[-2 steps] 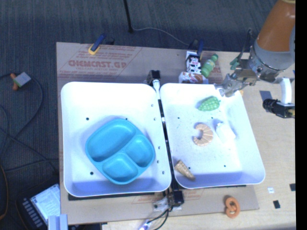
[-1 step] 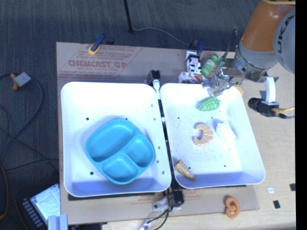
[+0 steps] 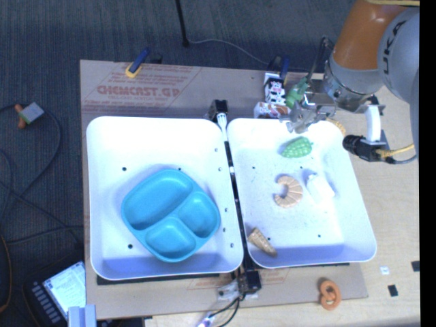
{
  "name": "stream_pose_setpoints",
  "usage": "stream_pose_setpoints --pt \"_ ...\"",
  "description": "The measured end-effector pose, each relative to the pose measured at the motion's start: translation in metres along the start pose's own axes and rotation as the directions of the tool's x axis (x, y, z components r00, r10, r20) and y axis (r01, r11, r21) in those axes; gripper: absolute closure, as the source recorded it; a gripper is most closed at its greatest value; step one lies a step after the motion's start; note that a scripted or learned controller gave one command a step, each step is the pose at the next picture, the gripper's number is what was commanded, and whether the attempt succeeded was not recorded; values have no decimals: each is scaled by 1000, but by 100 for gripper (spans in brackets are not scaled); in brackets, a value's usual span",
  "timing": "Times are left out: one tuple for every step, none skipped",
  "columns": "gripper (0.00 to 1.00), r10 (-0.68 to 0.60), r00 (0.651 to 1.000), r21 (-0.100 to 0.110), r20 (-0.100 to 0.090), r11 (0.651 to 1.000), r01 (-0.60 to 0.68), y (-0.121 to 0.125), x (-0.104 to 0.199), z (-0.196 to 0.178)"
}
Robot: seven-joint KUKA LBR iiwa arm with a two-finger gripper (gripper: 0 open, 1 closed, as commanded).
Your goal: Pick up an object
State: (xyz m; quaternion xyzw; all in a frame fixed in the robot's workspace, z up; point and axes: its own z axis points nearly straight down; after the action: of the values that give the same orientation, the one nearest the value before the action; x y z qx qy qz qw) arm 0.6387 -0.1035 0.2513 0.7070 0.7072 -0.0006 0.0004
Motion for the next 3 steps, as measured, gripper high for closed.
stream_pose_setpoints --pt "100 0 1000 0 1 1000 0 5 7 0" --pt "100 0 1000 0 0 1000 0 -1 28 0" --pt "100 -1 1000 0 -1 1000 1 24 63 15"
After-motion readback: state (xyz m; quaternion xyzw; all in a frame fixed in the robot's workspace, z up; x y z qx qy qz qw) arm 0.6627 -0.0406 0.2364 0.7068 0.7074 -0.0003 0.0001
